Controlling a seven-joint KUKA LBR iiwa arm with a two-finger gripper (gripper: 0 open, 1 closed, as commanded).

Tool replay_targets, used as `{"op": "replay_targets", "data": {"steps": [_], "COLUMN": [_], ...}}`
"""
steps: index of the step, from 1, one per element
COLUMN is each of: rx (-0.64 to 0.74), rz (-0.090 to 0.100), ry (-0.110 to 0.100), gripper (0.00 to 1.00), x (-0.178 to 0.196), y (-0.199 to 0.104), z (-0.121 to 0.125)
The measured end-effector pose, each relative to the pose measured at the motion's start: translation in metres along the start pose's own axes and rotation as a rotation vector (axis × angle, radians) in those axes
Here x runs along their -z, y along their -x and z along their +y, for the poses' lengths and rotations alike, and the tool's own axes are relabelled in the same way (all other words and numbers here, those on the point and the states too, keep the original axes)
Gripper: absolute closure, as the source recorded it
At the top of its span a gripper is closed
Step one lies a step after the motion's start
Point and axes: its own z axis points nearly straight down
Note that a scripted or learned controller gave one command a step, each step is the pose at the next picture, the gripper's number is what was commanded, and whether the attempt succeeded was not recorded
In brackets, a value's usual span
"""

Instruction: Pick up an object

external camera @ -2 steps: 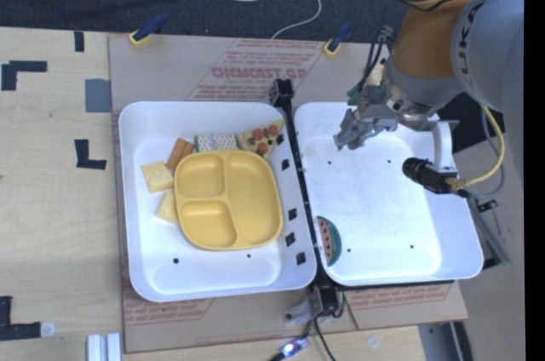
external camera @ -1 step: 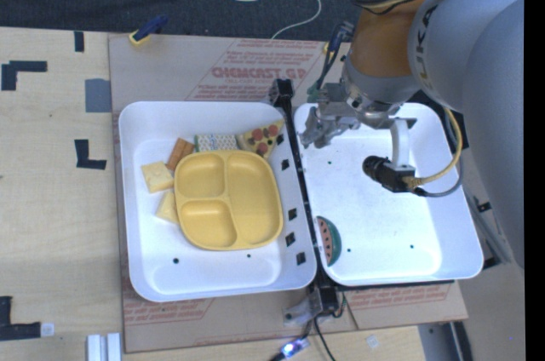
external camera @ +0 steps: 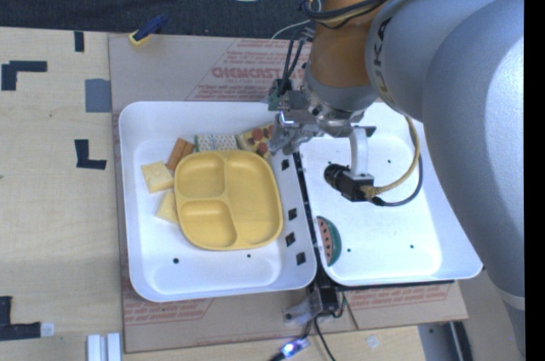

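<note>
claw (external camera: pixel 285 129) over left bin's far edge, yellow divided plate (external camera: pixel 228 199) below

Even, bright light (soft shadows)

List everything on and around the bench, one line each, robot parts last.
White bins: two, white, side by side on the bench.
Divided plate: one, yellow, three compartments, middle of the left bin.
Crackers: a few, pale yellow and brown, partly under the plate's left edge.
Small toy pieces: several, mixed colours, at the left bin's far edge behind the plate.
Watermelon slice: one, red and green, right bin's near left corner.
Cardboard sheet: one, brown, under the bins.
Arm: one, grey with orange band, over the right bin.
Gripper: one, dark, above the divider between the bins.
</note>
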Motion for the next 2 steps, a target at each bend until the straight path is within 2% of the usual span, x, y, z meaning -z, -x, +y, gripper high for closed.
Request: {"op": "replay_targets", "data": {"steps": [1, 2], "rx": [-0.001, -0.003], "rz": [0.0, 0.0], "ry": [0.001, 0.002], "gripper": [1.0, 1.0], "x": [0.008, 0.018], "y": [-0.046, -0.035], "z": [-0.01, -0.011]}}
